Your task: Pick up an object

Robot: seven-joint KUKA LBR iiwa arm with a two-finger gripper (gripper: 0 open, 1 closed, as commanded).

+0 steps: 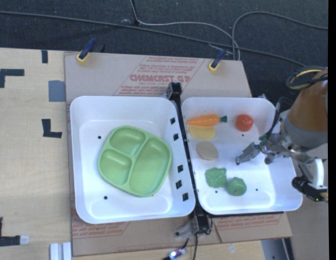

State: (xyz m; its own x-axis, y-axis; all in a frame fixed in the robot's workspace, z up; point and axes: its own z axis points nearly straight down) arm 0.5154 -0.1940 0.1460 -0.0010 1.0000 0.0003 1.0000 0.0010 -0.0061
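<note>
The right bin point(265, 196) holds several toy foods. An orange carrot point(204, 121) lies at its back left, with a red tomato point(244, 122) to the right of it. A yellow piece point(201, 132) sits just under the carrot and a beige disc point(207, 151) in front of that. Two green pieces point(215, 176) point(236, 186) lie near the front. My gripper point(257, 157) hangs open over the bin's right middle, above bare white floor, between the tomato and the green pieces. Nothing is between its fingers point(245, 157).
A green divided plate point(135, 160) lies in the left bin point(86, 145). Black clips run along the wall between the two bins point(181, 145). The grey and orange arm point(309, 112) leans in over the right bin's right rim. Cables cross the dark floor behind the bench.
</note>
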